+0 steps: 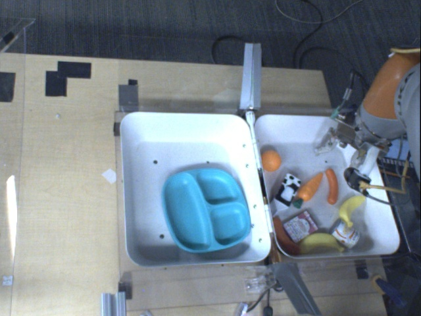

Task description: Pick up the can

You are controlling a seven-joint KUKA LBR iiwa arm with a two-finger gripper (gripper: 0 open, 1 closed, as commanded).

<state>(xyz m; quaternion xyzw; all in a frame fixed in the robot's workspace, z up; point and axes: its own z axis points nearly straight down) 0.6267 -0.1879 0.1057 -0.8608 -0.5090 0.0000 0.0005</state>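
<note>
The gripper [334, 135] points toward the view's left, tilted a little downward (its metal parts show pale). Just right of it and slightly above sits the orange band [383, 92], and the grey arm [412, 101] lies farther right again.

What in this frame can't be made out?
Camera view:
- can: label too small to read.
- pale object beside the lower banana: too blurred to identify.
- arm: cut off by the right edge.
</note>
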